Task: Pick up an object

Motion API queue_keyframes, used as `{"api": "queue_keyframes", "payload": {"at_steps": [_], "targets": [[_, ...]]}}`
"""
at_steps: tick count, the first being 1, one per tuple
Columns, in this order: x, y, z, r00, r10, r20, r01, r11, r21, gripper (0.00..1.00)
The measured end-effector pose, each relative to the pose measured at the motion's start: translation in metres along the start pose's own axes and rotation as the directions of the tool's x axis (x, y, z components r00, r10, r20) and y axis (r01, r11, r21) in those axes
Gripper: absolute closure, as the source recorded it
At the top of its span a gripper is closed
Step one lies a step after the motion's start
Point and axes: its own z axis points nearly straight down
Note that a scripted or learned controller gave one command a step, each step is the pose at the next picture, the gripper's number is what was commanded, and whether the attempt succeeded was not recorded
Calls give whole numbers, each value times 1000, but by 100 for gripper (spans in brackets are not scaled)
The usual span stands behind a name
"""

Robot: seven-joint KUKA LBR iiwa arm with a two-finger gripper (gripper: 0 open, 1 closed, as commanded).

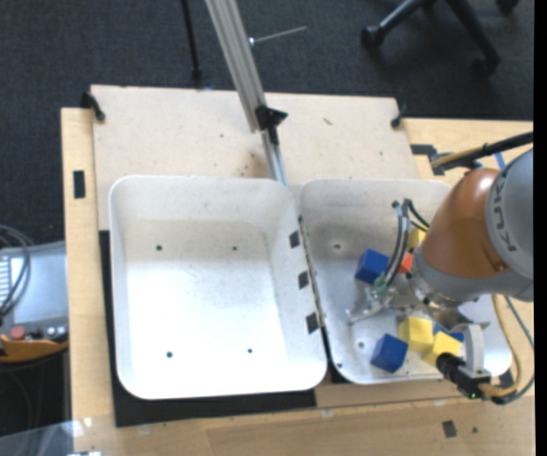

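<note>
The right bin [349,194] holds several small blocks. One blue cube [371,266] lies near its middle and a second blue cube [388,351] sits near the front wall. A yellow block [416,331] lies beside that second cube, with another yellow piece [437,349] just to its right. My gripper [380,302] hangs low in this bin, between the two blue cubes and just left of the yellow block. I see nothing held in it. The arm's orange band [459,226] covers the right part of the bin.
The left bin [198,184] stands beside the right one, sharing a wall with black clips [304,278]. A slanted aluminium post [240,55] rises behind the bins. A small orange piece [406,264] lies next to the upper blue cube.
</note>
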Motion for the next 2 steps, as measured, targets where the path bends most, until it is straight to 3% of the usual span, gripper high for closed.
{"api": "queue_keyframes", "payload": {"at_steps": [1, 2], "targets": [[0, 3, -14, 1000, 8, 1, -8, 1000, -11, 100], [-12, 5, -71, 1000, 5, 2, -5, 1000, -12, 100]]}}
